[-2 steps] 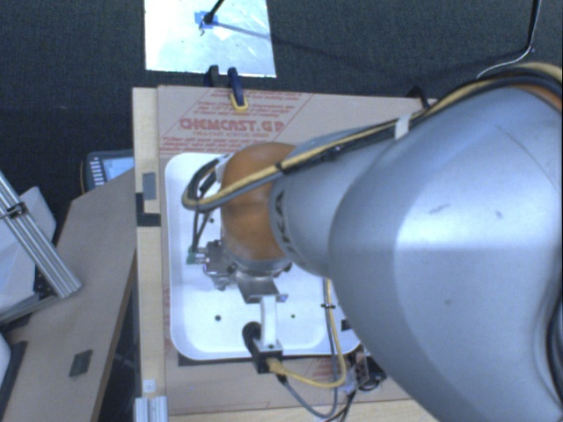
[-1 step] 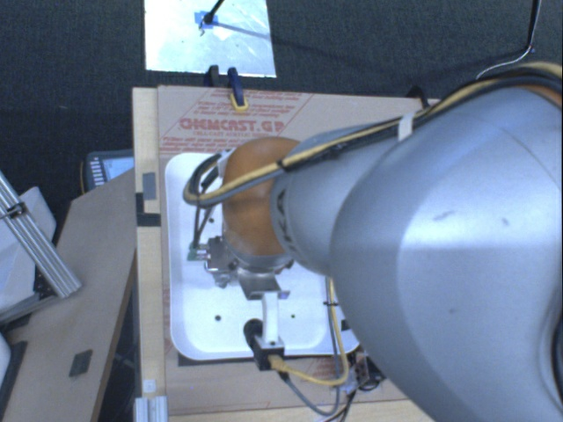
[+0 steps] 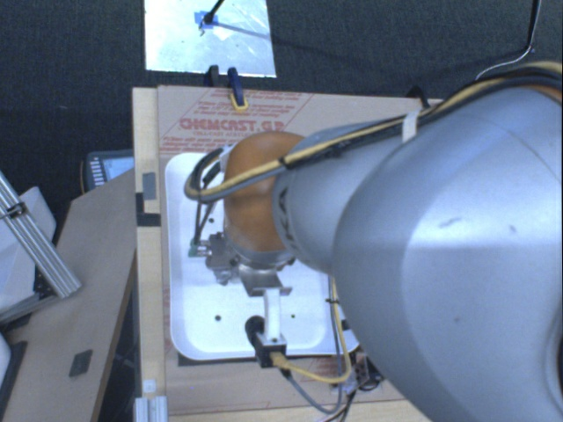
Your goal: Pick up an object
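Grey arm (image 3: 440,262) over the white bin (image 3: 189,328), gripper (image 3: 233,266) probably low inside, its grip impossible to tell.

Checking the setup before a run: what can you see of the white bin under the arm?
The white bin is a shallow tray with rounded corners, smooth like plastic, lying flat on a brown board with red print. Its left side and near edge show, with a few dark dots on the floor. The arm hangs over it and hides the rest.
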Controlling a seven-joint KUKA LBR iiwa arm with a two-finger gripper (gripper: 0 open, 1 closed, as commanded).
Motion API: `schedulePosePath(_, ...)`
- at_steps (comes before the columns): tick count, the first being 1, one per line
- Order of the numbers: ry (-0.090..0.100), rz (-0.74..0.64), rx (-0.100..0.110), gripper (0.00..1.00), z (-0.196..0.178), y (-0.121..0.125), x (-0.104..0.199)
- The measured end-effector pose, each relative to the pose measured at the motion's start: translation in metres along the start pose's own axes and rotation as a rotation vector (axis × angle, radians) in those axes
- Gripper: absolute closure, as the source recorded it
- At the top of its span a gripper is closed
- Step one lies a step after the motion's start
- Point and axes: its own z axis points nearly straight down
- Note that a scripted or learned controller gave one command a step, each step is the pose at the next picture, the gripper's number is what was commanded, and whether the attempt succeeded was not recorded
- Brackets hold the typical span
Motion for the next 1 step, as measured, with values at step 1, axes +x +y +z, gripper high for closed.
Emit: schedulePosePath(1, 0.001, 0.001, 0.0, 1.0, -0.0102, 0.0005, -0.0001)
